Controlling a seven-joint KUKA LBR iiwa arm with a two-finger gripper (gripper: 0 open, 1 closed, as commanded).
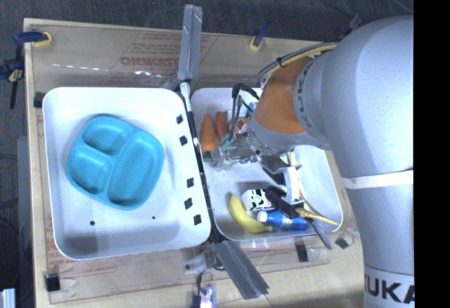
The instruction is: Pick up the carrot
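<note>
The orange carrot (209,132) lies in the right bin (325,176), near its left wall at the far end. A second, redder orange piece (222,123) lies against it on the right. My gripper (226,152) hangs low over the bin just to the right of and below the carrot, its clear fingers close to the carrot's near end. The grey wrist with the orange band (278,104) covers the bin's middle and hides what is under it.
A blue divided plate (114,160) sits in the left bin (67,229). At the right bin's near end lie a yellow banana (242,215), a black-and-white object (256,198), a blue marker-like thing (285,221) and thin sticks (318,218).
</note>
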